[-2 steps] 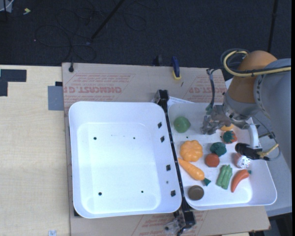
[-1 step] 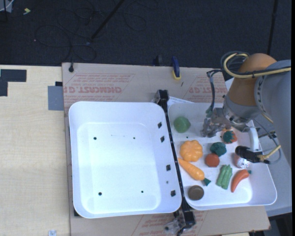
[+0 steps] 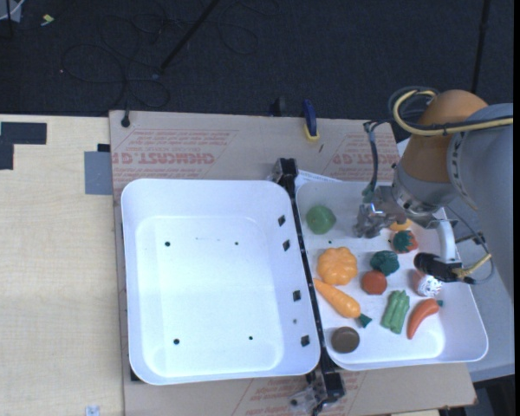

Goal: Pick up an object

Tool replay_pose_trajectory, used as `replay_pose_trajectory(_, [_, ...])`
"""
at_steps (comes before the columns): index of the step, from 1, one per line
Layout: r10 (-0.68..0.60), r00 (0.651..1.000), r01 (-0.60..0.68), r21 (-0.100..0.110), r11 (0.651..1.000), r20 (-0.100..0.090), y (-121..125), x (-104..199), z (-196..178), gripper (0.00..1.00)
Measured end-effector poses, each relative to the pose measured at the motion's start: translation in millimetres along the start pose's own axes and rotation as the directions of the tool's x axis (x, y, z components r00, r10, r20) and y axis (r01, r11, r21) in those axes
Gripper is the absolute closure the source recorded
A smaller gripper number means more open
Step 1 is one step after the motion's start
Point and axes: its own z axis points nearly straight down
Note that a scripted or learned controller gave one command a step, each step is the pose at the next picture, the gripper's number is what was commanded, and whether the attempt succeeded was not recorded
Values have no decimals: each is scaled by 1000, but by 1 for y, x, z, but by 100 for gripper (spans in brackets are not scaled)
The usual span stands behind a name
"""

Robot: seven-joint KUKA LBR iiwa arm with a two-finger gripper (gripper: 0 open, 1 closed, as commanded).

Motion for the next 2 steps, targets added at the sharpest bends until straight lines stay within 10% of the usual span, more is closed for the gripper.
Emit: replay_pose_trajectory(2, [-3,1000,3,4,1000,-14,-42,-51,-1,100])
